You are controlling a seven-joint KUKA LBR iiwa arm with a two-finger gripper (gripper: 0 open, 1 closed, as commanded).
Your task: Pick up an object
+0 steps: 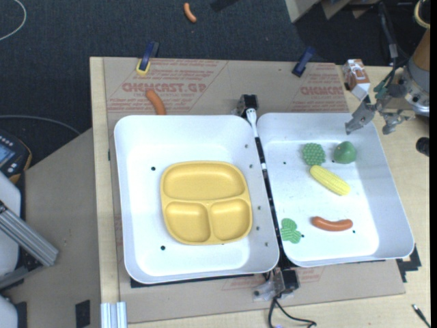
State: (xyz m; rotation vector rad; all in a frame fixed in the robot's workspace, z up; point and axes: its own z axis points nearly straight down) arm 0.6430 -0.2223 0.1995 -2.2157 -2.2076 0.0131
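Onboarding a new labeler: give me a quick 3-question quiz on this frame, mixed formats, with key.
1. True or false: the yellow tray sits in the right bin.
2. Which item lies nearest the gripper? A) sausage B) corn cob C) round green piece
3. Fill in: the tray has ___ compartments.

Key: 1 false, it sits in the left bin; 2 C; 3 three.

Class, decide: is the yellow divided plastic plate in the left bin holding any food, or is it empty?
Empty. The yellow divided plastic plate shows three bare compartments; the toy foods lie in the right white bin.
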